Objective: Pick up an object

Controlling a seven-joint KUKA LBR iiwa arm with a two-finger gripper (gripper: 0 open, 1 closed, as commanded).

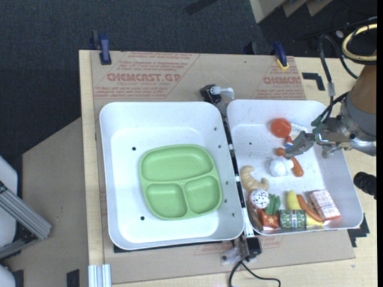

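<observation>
Gripper (291, 149) reaching in from the right over the right bin (335, 115), fingers angled down and to the left, tips low among the upper group of items; whether the fingers are apart or together cannot be told, and nothing is visibly clamped between them. Grey arm (359, 127) with its orange band at the right edge. Just above and left of the fingertips lies a red ball (280, 126); just below them, a white ball (279, 167), with a small orange piece (297, 168) beside it on the right. Further down the bin's left side, a tan curved piece (249, 176) and a white dotted ball (258, 197). Along the near wall, packed close together: a red item (269, 220), a green stalk (273, 204), a green can (292, 219), a yellow piece (292, 200), an orange carrot (309, 205) and a red-and-white box (324, 204). Left bin (114, 160) holding a green tray (179, 180) with three compartments, lying flat near its centre. Both bins rest side by side, touching, on a brown board (143, 76) held by blue clamps (103, 45) at its far edge.
</observation>
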